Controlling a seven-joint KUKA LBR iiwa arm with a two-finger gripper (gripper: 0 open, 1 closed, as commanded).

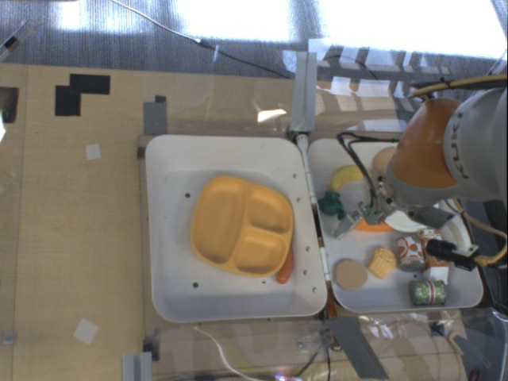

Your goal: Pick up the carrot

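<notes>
An orange, wedge-shaped piece that looks like the carrot (375,227) lies in the right bin (397,298), near its left-middle. My gripper (355,217) is low over the bin, right at the carrot's left end and partly covering it. The grey arm with its orange band (425,153) comes in from the right above it. I cannot tell whether the gripper touches the carrot. A second orange-red, elongated item (284,267) lies in the left bin (171,236) against the yellow tray's lower right corner.
A yellow divided tray (242,225) fills the middle of the left bin. Around the gripper in the right bin are a green item (331,205), a yellow fruit (347,177), a tan disc (350,275), a yellow corn-like piece (382,262), a red-white can (410,252) and a green can (429,292).
</notes>
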